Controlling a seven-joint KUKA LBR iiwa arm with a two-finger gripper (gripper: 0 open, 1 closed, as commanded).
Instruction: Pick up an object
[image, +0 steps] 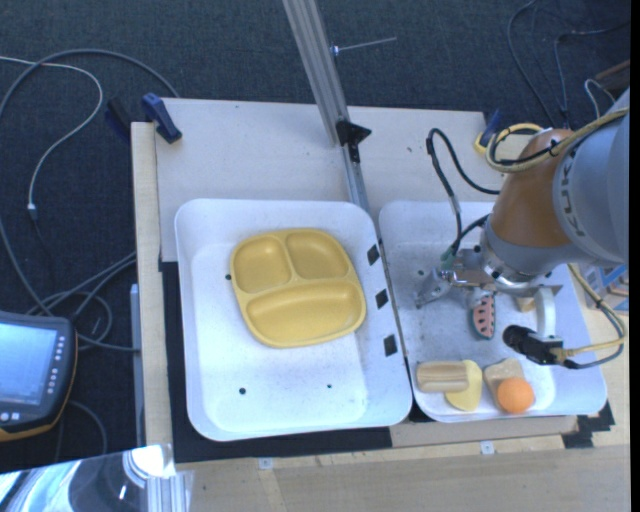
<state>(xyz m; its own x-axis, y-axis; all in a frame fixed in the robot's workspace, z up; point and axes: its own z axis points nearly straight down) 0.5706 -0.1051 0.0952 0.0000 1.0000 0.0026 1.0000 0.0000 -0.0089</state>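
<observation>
My gripper (441, 284) hangs low over the middle of the right bin (421, 225), under the grey and orange wrist. A slice of toy watermelon (484, 316) lies just right of and below it, apart from it as far as I can see. Along the bin's front edge lie a tan bread-like block (442, 375), a yellow wedge (466, 397), a tan cube (500, 374) and an orange ball (515, 397).
The left bin (300, 400) holds a yellow divided plate (297, 287). A metal pole (330, 90) slants down to the gap between the bins. Black cables (447, 175) loop over the right bin's back, and a black part with a white bracket (532, 343) hangs beside the watermelon.
</observation>
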